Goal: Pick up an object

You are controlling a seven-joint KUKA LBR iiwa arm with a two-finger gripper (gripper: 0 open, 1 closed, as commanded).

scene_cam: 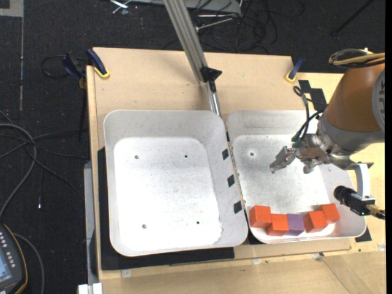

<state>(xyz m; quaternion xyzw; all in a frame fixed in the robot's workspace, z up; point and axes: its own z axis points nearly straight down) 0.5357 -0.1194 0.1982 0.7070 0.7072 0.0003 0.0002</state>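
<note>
Since the orange and purple blocks (294,220) crowd the right white bin's (245,124) front edge | my claw (293,159) hangs over mid-bin, grasping nothing; whether released or clenched, I cannot tell.

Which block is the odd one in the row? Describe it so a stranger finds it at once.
Start at the right bin, the one under the end effector. Along its near wall sits a row of blocks. The purple block is the middle one, with orange blocks on both sides; it is the row's single purple piece.
</note>
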